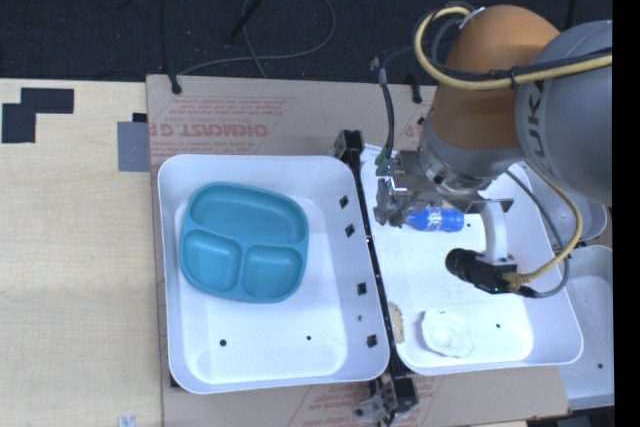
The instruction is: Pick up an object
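Observation:
My gripper [392,199] hangs low over the upper left part of the right bin [560,340], under the grey and orange arm. A small blue object [437,220], shaped like a little bottle, lies just to the right of the gripper, partly hidden by the wrist. Whether it touches the gripper I cannot tell. A white, rounded object [445,332] rests near the front wall of the right bin. A small tan piece [397,322] lies against that bin's left wall.
The left bin [250,355] holds a blue divided plate [243,241] in its upper left half. A black divider [364,255] runs between the two bins. The arm covers the back of the right bin.

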Controlling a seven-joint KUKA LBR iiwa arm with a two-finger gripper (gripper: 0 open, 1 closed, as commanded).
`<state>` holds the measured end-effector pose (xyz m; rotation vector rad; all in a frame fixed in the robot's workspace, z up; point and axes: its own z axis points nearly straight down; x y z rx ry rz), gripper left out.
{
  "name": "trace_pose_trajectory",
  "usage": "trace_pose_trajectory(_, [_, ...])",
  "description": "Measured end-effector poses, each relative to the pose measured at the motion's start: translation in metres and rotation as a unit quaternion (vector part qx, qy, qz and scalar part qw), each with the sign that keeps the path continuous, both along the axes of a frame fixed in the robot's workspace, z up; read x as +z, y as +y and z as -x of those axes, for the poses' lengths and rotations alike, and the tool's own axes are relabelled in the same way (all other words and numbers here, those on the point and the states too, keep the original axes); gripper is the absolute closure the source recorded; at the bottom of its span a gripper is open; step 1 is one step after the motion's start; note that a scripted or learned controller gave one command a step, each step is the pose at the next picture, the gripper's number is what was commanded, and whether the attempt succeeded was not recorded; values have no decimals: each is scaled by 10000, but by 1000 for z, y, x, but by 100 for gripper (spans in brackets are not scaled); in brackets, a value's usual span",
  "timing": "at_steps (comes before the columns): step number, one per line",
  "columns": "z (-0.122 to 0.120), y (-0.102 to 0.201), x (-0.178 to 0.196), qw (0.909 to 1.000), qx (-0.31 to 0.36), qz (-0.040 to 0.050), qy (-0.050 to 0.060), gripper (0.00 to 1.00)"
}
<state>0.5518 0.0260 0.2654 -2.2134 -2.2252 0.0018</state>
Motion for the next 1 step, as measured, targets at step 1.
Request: trace_pose_trajectory(1, [-15, 54, -20, 10000, -6, 3, 4, 100])
